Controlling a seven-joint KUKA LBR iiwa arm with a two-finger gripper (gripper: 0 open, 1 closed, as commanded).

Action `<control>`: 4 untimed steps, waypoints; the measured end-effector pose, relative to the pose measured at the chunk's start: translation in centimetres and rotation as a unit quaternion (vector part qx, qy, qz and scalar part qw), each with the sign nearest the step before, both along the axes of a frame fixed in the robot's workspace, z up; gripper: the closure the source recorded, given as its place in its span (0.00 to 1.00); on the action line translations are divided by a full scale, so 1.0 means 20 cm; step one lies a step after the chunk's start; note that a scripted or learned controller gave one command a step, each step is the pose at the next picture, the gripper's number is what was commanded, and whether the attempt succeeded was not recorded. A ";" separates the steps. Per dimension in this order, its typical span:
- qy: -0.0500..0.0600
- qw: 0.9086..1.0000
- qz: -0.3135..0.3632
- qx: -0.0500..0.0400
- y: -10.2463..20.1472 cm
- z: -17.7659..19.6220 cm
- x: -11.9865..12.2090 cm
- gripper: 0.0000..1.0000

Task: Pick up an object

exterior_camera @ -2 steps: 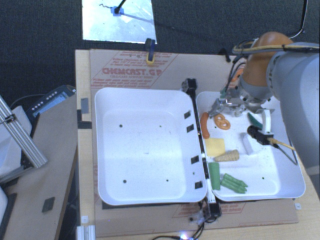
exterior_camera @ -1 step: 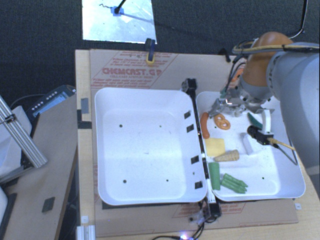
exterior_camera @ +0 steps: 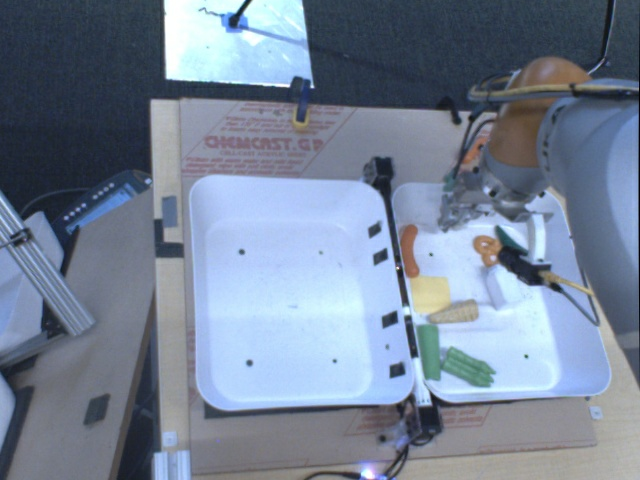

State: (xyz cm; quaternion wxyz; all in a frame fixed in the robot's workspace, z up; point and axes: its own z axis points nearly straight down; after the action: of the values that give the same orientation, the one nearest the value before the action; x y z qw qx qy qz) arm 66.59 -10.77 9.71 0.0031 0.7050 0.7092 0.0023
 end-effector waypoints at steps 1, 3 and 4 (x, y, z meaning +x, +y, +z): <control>-0.007 1.000 0.004 0.002 0.49 0.98 0.03 1.00; 0.007 1.000 -0.004 0.000 0.35 1.51 0.01 1.00; 0.005 1.000 -0.001 0.001 0.44 1.31 -0.01 1.00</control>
State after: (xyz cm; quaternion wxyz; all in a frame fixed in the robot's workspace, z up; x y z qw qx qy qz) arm 66.34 -1.95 35.95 -0.0006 0.7056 0.7086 -0.0005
